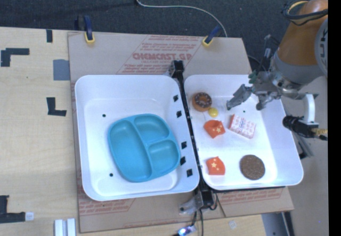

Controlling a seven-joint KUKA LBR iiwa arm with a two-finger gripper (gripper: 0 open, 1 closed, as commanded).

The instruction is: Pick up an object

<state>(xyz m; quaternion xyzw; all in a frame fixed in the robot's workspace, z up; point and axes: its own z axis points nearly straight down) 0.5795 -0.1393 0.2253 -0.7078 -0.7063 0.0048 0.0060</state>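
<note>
The right bin (pixel 285 139) holds several small items: a chocolate donut (pixel 202 101), a tiny yellow ball (pixel 213 112), a red-orange piece (pixel 214 128), a pink and white packet (pixel 242 126), a red block with a star (pixel 215 166) and a round brown cookie (pixel 252 167). My gripper (pixel 248 103) hovers over the far part of this bin, just beyond the packet and to the right of the donut. Its two dark fingers are spread apart, open, with nothing between them.
A blue divided plate (pixel 144 146) lies in the left bin (pixel 85 123). A black divider with clips (pixel 184 123) runs between the bins. The grey and orange arm (pixel 303 43) reaches in from the right, and a cable (pixel 170 8) trails behind the bench.
</note>
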